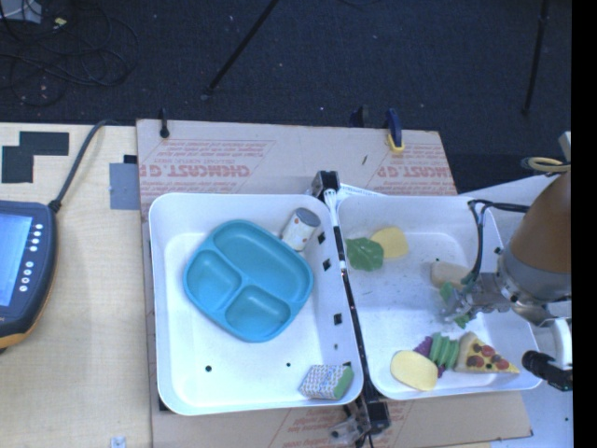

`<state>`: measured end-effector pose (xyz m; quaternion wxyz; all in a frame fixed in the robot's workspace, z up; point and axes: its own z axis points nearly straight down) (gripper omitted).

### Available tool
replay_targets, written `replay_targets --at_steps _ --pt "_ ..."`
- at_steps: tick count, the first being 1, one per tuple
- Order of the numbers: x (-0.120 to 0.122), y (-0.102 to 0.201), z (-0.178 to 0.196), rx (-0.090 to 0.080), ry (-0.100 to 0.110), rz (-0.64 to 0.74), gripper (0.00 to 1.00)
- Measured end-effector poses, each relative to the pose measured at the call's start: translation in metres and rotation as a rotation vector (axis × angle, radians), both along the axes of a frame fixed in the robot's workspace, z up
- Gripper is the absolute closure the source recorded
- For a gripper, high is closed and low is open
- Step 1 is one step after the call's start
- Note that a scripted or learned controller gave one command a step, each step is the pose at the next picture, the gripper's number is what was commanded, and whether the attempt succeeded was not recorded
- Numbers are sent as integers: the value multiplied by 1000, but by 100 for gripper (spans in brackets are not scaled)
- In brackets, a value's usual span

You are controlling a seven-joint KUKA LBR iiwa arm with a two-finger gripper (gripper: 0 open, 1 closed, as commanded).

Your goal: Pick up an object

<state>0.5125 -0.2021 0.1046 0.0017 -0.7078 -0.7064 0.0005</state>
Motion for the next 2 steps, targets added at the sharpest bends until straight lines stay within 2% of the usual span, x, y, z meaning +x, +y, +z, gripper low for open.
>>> replay_targets --at_steps 1,2 --pt "9 70 37 1 -4 8 100" --pt "51 159 85 2 -7 11 100"
